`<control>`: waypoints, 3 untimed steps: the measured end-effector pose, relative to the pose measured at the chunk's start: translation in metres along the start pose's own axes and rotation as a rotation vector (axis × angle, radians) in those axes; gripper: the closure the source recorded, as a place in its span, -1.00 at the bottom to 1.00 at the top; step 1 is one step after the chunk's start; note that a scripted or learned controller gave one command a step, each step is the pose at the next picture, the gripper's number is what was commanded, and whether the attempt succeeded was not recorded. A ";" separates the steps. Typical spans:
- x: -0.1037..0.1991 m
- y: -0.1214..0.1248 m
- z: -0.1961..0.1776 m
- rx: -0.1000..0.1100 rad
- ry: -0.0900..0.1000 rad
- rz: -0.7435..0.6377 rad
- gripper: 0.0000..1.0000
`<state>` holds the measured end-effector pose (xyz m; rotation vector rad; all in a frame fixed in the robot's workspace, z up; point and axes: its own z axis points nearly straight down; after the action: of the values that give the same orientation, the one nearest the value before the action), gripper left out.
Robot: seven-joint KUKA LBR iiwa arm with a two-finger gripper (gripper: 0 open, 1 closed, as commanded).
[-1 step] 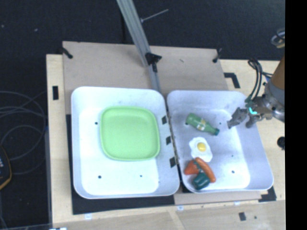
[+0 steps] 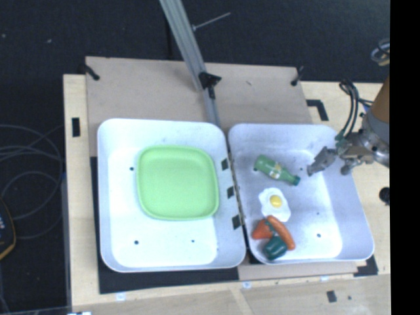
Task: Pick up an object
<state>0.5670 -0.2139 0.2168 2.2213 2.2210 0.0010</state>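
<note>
Just left of tool: bottle.

Glossy white plastic bins; matt green plate; raw wooden bench.

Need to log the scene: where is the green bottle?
The green bottle lies in the right bin, toward its upper left, just above the fried egg.

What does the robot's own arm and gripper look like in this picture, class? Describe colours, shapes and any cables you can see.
The gripper is grey metal, with two dark, blocky fingers below a bulky grey wrist housing. Just above it, at the picture's right side, a strip of the arm's orange band shows. Dark cables loop from the wrist upward. I can read no markings.
</note>
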 end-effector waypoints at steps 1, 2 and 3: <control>0.001 0.005 0.044 0.003 0.000 0.000 -1.00; 0.000 0.014 0.093 0.004 0.000 0.000 -1.00; 0.000 0.014 0.117 0.002 -0.001 0.000 -1.00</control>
<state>0.5808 -0.2141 0.0998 2.2218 2.2214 -0.0020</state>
